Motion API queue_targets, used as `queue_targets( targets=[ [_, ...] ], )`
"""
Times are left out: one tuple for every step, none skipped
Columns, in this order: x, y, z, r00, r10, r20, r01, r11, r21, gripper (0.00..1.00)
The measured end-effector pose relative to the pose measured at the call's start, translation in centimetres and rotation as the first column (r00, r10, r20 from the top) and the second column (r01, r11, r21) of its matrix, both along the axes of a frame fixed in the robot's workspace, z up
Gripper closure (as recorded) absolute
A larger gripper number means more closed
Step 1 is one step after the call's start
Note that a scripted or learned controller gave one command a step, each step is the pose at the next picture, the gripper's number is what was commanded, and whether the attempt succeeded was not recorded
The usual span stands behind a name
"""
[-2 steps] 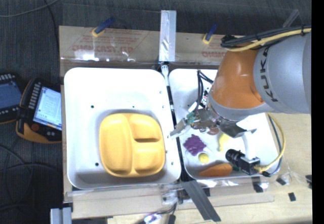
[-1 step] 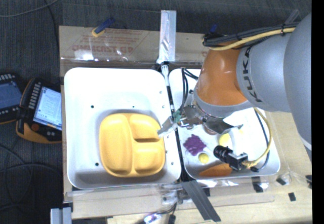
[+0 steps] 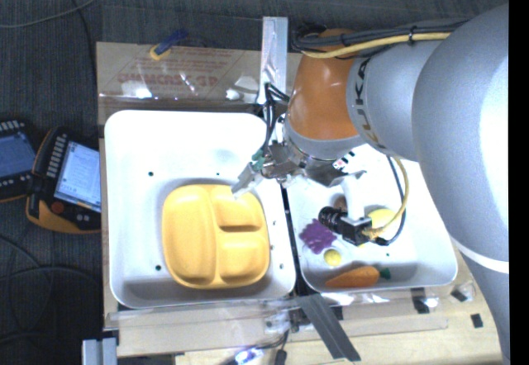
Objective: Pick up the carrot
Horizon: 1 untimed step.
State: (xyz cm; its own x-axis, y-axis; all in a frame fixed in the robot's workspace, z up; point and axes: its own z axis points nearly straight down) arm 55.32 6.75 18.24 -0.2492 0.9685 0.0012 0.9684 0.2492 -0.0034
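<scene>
— Near the lower right of the frame, what lies in the right bin (image 3: 438,268)?

— The carrot (image 3: 354,276), flat along the bin's bottom edge, beside a purple piece (image 3: 315,234) and a small yellow item (image 3: 332,257).

— And the gripper (image 3: 248,179)?

— At mid-frame, over the left bin (image 3: 132,190), its tip touching or just above the yellow divided tray (image 3: 215,235), well apart from the carrot.

— Jaws spread or pressed together?

— I cannot tell; they are too small and blurred. Nothing shows between them.
</scene>
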Motion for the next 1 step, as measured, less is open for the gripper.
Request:
queue_targets(
  targets=[
    [1.33,5.57,-8.39,0.999,0.044,0.022,-0.043,0.999,-0.004,0.00]
  ],
)
